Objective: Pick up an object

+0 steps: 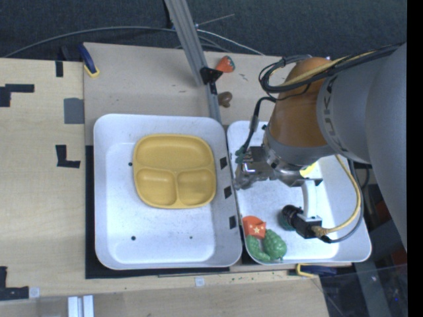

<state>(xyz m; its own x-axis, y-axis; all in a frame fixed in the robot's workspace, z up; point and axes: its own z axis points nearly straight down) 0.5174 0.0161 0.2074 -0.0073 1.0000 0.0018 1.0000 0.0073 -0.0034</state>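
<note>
Where the white plastic bin on the view's right point(350, 243) comes to its near corner by the shared wall, a small orange-red block point(254, 227) lies touching a lumpy green soft toy point(269, 246), the block on the far side of the toy. Both rest on the bin floor and nothing grips them.

Beyond them in the same bin, close against the wall shared with the other bin, the metal two-finger gripper point(246, 172) points towards the view's left. It is near the block but apart from it. Whether it is open or closed cannot be told from this angle, and nothing can be seen in its hold. The grey robot arm point(370, 104), with its orange band point(297, 121), covers much of the far and right parts of this bin.

In the white plastic bin on the view's left point(158, 243), a yellow three-compartment plastic plate point(175, 170) lies flat in the far half.

On the pale wooden bench point(39, 197) beyond the bins, a grey metal pole point(185, 32) slants down to the far end of the shared wall. Just beside it sit a small orange-and-teal object point(226, 63) and a small brown one point(225, 99).
</note>
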